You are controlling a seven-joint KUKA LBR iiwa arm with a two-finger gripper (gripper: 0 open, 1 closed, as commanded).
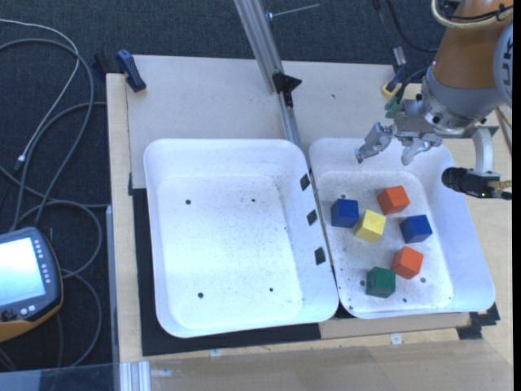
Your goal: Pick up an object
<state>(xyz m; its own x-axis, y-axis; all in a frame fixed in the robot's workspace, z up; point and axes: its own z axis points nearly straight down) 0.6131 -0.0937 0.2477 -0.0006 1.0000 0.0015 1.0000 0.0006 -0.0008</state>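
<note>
Pincer [392,147] open over right bin [472,243] w/ six cubes [369,225].

arm [476,47]: cut off top-right | pendant [23,279]: cut off left | cables [41,80]: run off left

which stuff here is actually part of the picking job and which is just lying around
Part of the job: gripper, open above the right bin; in that bin two blue cubes, two orange cubes, yellow cube, green cube.

Lying about: left bin, handheld screen, cables, blue clamp.
</note>
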